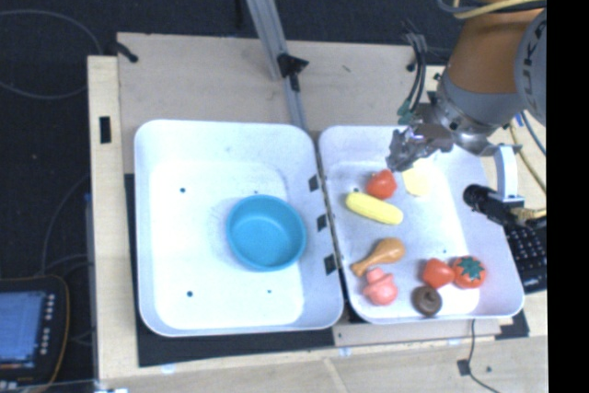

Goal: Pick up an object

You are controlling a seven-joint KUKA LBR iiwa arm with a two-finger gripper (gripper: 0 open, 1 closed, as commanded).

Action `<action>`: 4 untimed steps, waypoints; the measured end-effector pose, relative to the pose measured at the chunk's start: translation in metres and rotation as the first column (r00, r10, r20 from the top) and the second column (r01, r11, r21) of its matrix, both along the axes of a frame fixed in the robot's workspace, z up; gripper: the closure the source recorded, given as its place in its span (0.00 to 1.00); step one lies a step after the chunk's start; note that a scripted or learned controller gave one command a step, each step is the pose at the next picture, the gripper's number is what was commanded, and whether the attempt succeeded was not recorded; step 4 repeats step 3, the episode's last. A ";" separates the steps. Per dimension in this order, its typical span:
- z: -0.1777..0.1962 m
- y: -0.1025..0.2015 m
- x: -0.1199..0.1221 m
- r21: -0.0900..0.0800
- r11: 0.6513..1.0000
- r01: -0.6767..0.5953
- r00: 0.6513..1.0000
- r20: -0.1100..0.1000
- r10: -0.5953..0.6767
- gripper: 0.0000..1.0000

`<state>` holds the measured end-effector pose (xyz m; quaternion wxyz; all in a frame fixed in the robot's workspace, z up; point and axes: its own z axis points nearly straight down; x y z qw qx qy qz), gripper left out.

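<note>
Gripper [403, 154] sits low over the far end of the right bin [483, 299], between the small red piece [381, 185] and a pale yellow piece [417, 182] near the far wall. Can't tell how its fingers stand; they blur into the wrist from this slant, and nothing is seen held between them.

Likely target is the red piece, just on the near side of the tip, touching or almost touching the yellow banana [374, 208]. Judgement: approach stage, no grasp yet.

To do it well:
- centre over the red piece, not the gap between it and the pale one
- orient the closing axis so the banana stays outside the fingers
- go straight down, close, lift vertical

Rest of the right bin: drumstick [379, 255], pink piece [380, 289], brown ring [426, 299], two red pieces [437, 272] [468, 271] at the near end, well apart from the tip. Left bin [166, 143] holds a blue bowl [266, 231]. Both bins on the desk [202, 74].
</note>
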<state>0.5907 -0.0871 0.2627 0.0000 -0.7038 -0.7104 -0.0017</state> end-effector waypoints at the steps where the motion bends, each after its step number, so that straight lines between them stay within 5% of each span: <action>1: 0.001 0.048 0.018 -0.001 1.000 0.001 1.000 0.000 -0.001 1.00; 3: -0.010 0.144 0.042 -0.003 1.000 0.002 1.000 0.000 -0.002 1.00; 4: -0.010 0.144 0.042 -0.003 1.000 0.002 1.000 0.000 -0.002 1.00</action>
